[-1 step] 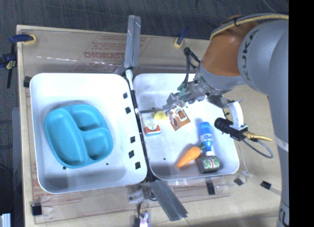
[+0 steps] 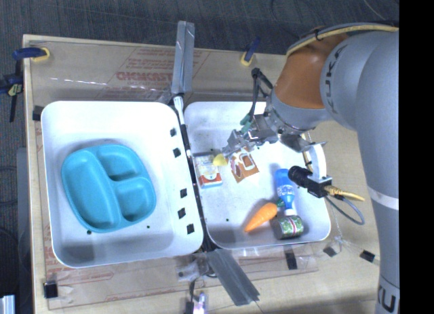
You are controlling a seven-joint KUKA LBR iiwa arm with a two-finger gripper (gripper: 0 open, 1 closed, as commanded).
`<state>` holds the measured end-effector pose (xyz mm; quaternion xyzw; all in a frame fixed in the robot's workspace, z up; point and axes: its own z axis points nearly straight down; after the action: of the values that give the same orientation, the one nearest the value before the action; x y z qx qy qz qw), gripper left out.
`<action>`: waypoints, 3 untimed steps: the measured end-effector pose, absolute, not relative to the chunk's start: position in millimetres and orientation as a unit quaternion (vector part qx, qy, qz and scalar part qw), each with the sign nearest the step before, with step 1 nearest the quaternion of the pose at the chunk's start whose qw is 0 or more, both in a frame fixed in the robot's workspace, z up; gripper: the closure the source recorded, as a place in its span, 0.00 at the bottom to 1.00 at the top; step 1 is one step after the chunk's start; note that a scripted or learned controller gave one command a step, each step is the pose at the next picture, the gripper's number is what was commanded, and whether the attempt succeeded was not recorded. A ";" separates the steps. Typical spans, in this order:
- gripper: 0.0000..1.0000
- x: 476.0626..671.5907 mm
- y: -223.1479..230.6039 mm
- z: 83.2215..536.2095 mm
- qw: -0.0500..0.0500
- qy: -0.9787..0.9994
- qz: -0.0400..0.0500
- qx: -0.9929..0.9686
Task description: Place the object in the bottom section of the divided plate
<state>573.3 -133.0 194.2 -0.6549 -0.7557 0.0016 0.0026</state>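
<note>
On the tabletop, a pale wood board with red print under clear film, two shallow white bins sit side by side, joined by a grey bar along their shared edge. Blue clamps grip the board at its far left corner and near the top middle. Around the board lies dark grey carpet, with a black cable looping on it at the upper right. The left bin holds a blue divided plate, lying at a slant with one long section and two smaller ones; nothing lies in any of them. The right bin holds the loose things: a small carton with a red and white label near the left wall, a yellow piece just beside it, a brown and white packet to the right of that, an orange carrot toward the near edge, and a bottle with a blue top and a dark green label next to the carrot. The grey arm with its orange band reaches in from the right, and the gripper hangs low over the right bin, just above the yellow piece and the packet. Whether the fingers are spread or closed, and whether they have hold of anything, I cannot tell.
</note>
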 end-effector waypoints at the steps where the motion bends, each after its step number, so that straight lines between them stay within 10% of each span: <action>1: 1.00 551.8 -64.2 190.3 0.002 -0.805 0.001 -0.593; 3: 1.00 585.0 74.3 249.2 0.001 -0.842 0.001 -0.539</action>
<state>585.0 74.3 249.2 -0.5387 -0.8425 0.0010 0.0007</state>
